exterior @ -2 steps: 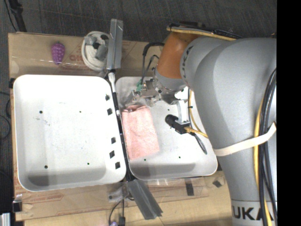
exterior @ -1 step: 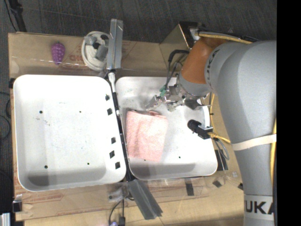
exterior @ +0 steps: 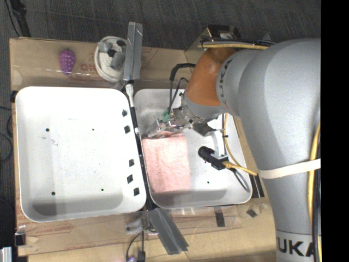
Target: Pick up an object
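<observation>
Right bin (exterior: 232,195), pink cloth (exterior: 168,165) along its left wall (jaws (exterior: 173,120) just above) — left bin (exterior: 32,146) open

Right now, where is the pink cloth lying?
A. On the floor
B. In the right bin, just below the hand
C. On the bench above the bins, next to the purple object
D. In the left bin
B. The pink cloth lies flat in the right bin, against its left wall, with the hand just above its top edge.
</observation>
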{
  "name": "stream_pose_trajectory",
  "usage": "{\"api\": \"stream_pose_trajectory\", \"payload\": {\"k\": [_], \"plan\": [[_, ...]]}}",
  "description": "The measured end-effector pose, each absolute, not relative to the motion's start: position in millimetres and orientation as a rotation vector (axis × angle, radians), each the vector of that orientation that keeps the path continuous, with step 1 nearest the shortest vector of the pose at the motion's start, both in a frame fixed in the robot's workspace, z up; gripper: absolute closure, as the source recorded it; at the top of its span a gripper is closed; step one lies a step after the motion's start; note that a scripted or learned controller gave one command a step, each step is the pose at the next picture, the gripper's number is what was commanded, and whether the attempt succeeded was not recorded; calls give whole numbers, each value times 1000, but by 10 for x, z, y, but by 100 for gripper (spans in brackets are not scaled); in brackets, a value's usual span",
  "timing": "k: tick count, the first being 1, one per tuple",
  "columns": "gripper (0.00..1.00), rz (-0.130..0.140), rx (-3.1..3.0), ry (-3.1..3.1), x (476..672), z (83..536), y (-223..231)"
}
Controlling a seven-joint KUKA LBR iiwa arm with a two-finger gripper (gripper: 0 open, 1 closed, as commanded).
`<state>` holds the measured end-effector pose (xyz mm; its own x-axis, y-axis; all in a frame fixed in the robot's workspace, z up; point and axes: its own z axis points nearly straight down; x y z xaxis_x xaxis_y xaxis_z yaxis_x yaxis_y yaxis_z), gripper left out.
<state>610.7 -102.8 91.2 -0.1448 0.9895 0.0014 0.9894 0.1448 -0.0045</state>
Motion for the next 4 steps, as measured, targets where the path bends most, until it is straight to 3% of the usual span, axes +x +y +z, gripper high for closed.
{"api": "stream_pose_trajectory", "payload": {"k": [1, 2, 3, 4], "plan": [[100, 7, -2048, -2374, 6104, 1007, -1033], [100, 0, -1748, -2612, 6571, 1929, -762], [100, 3, -1237, -2885, 6320, 1930, -950], [0, 3, -1237, -2885, 6320, 1930, -952]]}}
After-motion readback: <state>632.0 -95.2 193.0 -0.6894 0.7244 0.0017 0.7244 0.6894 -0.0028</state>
